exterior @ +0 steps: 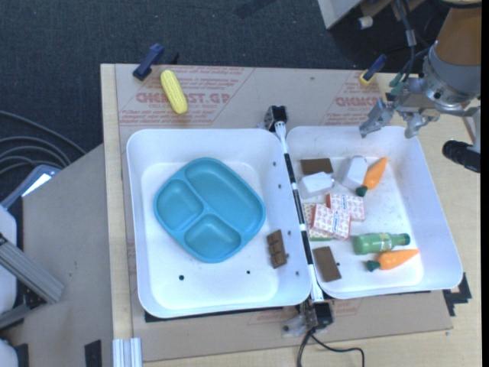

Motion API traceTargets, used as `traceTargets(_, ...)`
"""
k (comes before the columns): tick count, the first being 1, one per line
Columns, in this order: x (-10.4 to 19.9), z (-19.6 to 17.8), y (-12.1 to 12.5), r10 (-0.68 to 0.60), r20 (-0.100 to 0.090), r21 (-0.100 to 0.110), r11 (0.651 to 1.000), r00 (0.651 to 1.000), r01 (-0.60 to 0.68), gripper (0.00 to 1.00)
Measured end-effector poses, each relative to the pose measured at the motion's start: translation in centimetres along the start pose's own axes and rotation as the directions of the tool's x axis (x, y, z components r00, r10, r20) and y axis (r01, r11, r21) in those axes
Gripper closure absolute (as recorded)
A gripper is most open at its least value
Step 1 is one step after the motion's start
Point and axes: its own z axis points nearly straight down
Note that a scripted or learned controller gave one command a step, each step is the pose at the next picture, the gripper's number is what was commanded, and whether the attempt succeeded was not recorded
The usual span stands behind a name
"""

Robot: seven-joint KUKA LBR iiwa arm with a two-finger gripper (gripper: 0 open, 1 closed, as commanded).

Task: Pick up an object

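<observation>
Approach step. Two-finger gripper (391,122) hovers above far rim of right white bin (442,228), fingers spread, nothing between them. Nearest candidate: orange toy carrot (374,173), lying tilted in bin's far part. Next: descend over it, then close.

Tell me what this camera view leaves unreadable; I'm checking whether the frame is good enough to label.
- Arm: cut off by the top and right edges.
- Board print: partly covered by the yellow corn.
- Red-patterned packets: print too small to read.
- Green bottle: label too small.
</observation>
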Motion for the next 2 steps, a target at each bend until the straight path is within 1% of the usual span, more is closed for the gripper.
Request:
traceTargets(1, 1.7, 14.6, -5.1, 0.001, 0.001, -0.003, 1.000, 1.000, -0.001, 0.00)
traceTargets(2, 4.7, 15.9, -16.5, 0.001, -0.001, 0.001, 1.000, 1.000, -0.001, 0.00)
